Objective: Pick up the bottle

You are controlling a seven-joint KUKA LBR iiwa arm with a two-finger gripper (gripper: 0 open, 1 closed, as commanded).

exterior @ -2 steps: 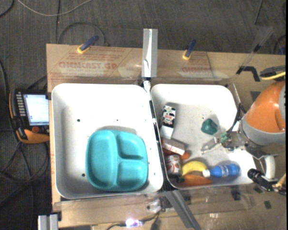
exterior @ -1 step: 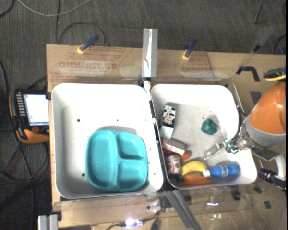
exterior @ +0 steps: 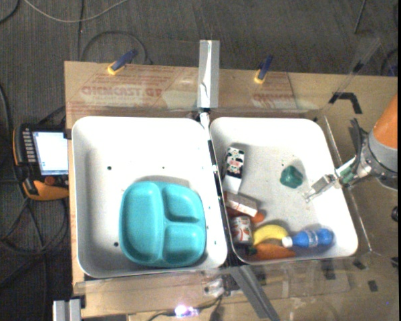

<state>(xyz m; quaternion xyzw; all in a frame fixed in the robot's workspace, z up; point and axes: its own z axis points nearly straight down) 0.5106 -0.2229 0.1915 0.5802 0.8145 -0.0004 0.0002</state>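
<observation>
Two white bins sit on the counter. In the right bin (exterior: 321, 139), the bottle (exterior: 312, 238) lies on its side at 5 o'clock, beside a banana (exterior: 270, 233). The pincer (exterior: 319, 188) hovers at 3 o'clock, released, grasping nothing

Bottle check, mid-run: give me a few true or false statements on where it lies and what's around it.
1. The bottle lies on its side in the right bin. True.
2. The pincer holds the bottle. False: it hangs above the bin floor, apart from the bottle, with nothing visible between its fingers.
3. The teal divided plate sits in the right bin. False: it sits in the left bin.
4. The banana lies just left of the bottle. True.
5. The bottle stands at the bin's far edge. False: it lies by the near edge, toward the right corner.
</observation>
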